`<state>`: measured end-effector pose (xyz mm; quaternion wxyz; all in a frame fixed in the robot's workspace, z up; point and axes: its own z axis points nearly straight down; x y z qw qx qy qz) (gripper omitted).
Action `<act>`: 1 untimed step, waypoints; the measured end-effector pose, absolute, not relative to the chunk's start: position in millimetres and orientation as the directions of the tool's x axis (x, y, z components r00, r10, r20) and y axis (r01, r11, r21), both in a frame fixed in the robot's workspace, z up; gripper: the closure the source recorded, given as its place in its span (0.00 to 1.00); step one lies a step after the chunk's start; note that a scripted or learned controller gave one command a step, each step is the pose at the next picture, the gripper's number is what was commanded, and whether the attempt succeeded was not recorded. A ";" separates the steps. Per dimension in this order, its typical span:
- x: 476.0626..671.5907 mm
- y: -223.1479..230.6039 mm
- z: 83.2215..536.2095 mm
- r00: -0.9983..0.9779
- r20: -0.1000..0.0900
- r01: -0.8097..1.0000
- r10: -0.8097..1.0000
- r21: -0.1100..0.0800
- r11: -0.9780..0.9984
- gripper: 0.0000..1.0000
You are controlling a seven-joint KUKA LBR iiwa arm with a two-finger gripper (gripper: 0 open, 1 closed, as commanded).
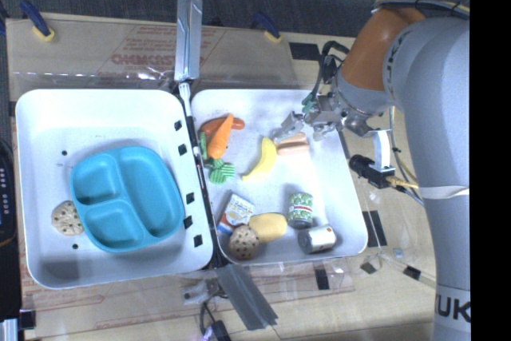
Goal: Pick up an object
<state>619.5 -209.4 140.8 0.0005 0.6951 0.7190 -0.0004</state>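
Two white bins sit side by side, and we take things from biggest down. The left bin (40, 172), well away from the claw (297, 126), carries a blue divided tray (124, 196) with a cookie (67, 218) lying beside it. The right bin (351, 204) is where the claw works, near its upper edge.

The claw hangs low over a small pinkish sausage-like piece (292, 142), which lies just under its tip; we judge this the thing to be picked. Whether its grip is spread or closed we cannot tell, and we see nothing clearly caught in it.

Just beside that piece, on the side away from the arm, rests a banana (263, 158), and beyond it a carrot (219, 136) against the bin's dividing wall. Below the claw, toward the near rim, stand a green-labelled can (301, 209), a tipped white cup (318, 239), a yellow lemon-like lump (268, 226) and a small carton (237, 211), loosely scattered, probably so each can be reached singly.
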 end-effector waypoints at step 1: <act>611.2 -176.2 96.1 -0.153 -0.003 0.988 0.988 0.005 0.153 0.00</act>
